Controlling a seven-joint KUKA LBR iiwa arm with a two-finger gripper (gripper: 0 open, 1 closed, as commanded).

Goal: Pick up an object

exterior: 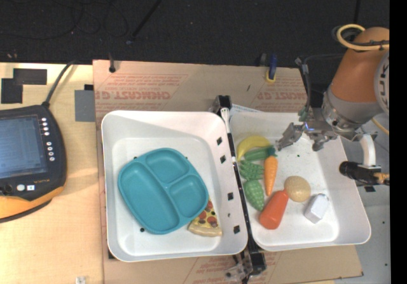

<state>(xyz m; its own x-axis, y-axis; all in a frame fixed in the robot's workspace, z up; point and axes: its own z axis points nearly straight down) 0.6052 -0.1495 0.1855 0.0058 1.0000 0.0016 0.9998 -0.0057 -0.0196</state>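
Note:
My gripper [304, 138] hangs over the back of the right bin [346, 225], open, with nothing between its fingers. Just left of it lie a yellow toy fruit [252, 144] and a green vegetable [254, 155]. An orange carrot [270, 173] lies in front of them. A tan potato [296, 187], a red-orange pepper [273, 209], a pale grey block [316, 208] and another green vegetable [254, 194] lie nearer the front of this bin.
The left bin [121, 130] holds a teal divided plate [163, 189] and a pizza slice [205, 221] at its front right. A divider wall [229, 168] separates the bins. A control tablet [25, 152] sits on the bench at far left.

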